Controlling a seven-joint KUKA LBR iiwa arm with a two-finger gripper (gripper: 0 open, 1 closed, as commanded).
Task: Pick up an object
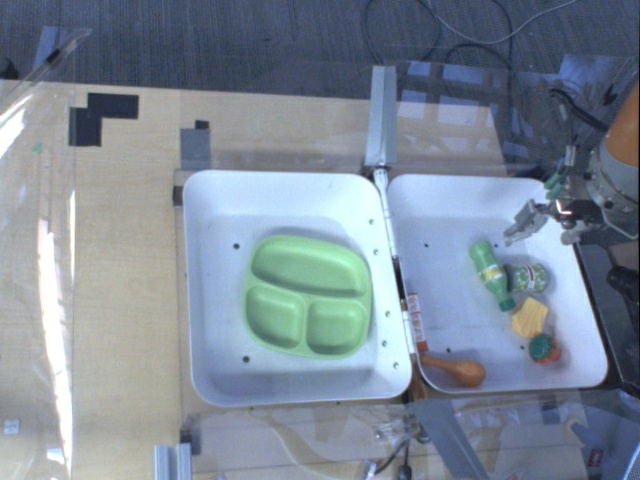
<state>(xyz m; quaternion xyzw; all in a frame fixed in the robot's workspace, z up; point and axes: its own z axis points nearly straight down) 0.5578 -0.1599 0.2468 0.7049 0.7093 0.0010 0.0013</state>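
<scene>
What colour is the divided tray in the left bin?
Light green; the divided tray shows plainly in the camera view.

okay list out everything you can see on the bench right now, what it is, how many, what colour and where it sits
bins: two, white, side by side on the bench.
divided tray: one, light green, middle of the left bin.
bottle: one, green, lying in the right bin.
can: one, green and yellow label, just right of the bottle.
wedge: one, yellow, below the can.
small round item: one, green and orange, near the right bin's front right corner.
wooden spoon-like item: one, brown, front edge of the right bin.
cable: one, black, looped on the floor behind the bench.
arm: one, grey with orange band, at the right edge, gripper over the right bin's far right side.
</scene>
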